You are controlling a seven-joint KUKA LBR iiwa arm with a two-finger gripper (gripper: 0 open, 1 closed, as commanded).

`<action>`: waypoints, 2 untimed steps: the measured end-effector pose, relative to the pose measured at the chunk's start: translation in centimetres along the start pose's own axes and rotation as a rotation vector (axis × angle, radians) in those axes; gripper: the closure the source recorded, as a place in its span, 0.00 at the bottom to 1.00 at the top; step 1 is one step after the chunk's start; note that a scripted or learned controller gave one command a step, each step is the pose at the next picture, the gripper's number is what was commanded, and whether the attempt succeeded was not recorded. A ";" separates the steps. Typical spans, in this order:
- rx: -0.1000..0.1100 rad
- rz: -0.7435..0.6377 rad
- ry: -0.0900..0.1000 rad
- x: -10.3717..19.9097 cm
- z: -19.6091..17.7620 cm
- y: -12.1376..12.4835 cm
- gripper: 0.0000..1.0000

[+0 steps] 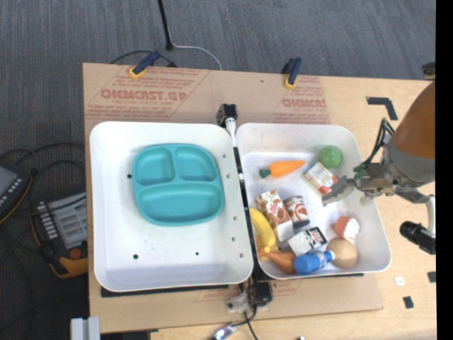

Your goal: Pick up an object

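Here, hand [338,188]: over the right bin's [375,227] right side, beside a small carton [320,176]; whether its grip is apart or together, cannot tell.
Objects: toy carrot [284,168], green ball [330,155], banana [263,230], blue bottle [312,261] lying in that bin.
Left bin [113,211]: teal divided tray [178,183].

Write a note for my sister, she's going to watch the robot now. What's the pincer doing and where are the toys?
Pincer: above the right bin, near its right side, beside the small carton. Nothing can be seen between its fingers; open or shut cannot be told.
Toys: all in the right bin: carrot, green ball, banana, blue bottle and others.
Left bin: holds the teal divided plate.
Done: nothing picked up yet.
Left: grab one object and lift it.
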State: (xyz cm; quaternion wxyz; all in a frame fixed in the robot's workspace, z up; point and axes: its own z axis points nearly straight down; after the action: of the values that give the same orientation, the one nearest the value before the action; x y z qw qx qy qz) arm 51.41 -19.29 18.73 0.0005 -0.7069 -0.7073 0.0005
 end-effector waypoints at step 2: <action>-0.022 -0.412 -0.014 6.3 9.7 -0.4 0.00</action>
State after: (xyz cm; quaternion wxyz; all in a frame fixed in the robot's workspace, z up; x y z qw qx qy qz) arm 51.01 -12.96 9.06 -0.0122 -0.5474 -0.8368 -0.0023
